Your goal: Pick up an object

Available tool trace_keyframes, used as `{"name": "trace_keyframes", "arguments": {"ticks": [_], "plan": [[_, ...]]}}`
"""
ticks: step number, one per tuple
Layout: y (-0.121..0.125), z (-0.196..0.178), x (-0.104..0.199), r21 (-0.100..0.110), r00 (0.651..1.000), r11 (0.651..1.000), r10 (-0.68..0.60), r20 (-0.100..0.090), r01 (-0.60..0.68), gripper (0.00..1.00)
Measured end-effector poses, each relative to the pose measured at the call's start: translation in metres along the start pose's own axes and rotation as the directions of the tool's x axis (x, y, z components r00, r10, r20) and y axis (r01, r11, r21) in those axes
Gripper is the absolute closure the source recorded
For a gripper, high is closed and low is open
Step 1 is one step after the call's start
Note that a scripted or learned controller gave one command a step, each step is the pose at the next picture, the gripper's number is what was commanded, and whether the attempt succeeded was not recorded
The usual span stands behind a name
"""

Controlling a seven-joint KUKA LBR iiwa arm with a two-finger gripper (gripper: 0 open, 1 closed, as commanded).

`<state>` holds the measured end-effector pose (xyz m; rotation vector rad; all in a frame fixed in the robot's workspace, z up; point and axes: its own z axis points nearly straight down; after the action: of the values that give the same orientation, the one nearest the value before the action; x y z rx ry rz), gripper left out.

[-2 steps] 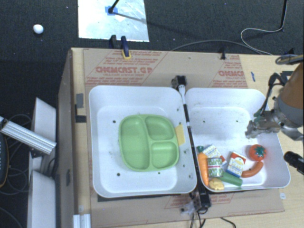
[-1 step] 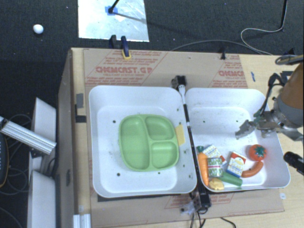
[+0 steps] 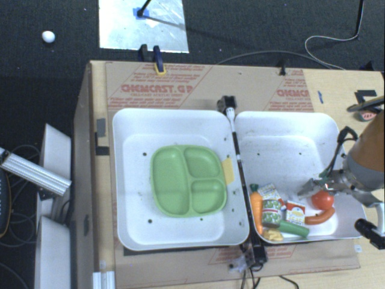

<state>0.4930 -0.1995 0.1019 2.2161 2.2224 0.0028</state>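
Observation:
The right bin (image 3: 283, 137) holds a heap of toy food along its near edge. In that heap are an orange carrot (image 3: 257, 207), printed packets (image 3: 272, 205), a small red and white box (image 3: 295, 211), a green vegetable (image 3: 293, 227), a red sausage (image 3: 319, 217) and a red tomato (image 3: 323, 200). My gripper (image 3: 322, 187) reaches in from the right and hangs right over the tomato, touching or nearly touching its top. Whether it grips the tomato is unclear.
A green divided plate (image 3: 186, 179) lies in the left bin (image 3: 135, 137), with a small yellow piece (image 3: 228, 171) by the divider. A black rail (image 3: 237, 161) runs between the bins. A roll of tape (image 3: 368, 115) sits on the bench at the far right.

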Motion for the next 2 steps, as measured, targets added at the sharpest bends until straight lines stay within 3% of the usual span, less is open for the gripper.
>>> {"name": "trace_keyframes", "arguments": {"ticks": [1,2], "plan": [[0.001,-0.01,-0.001,-0.001,1.0,1.0,-0.001,0.001,0.001,1.0],[0.0,-0.078,0.064,0.0,1.0,1.0,-0.001,-0.001,0.001,1.0]]}}
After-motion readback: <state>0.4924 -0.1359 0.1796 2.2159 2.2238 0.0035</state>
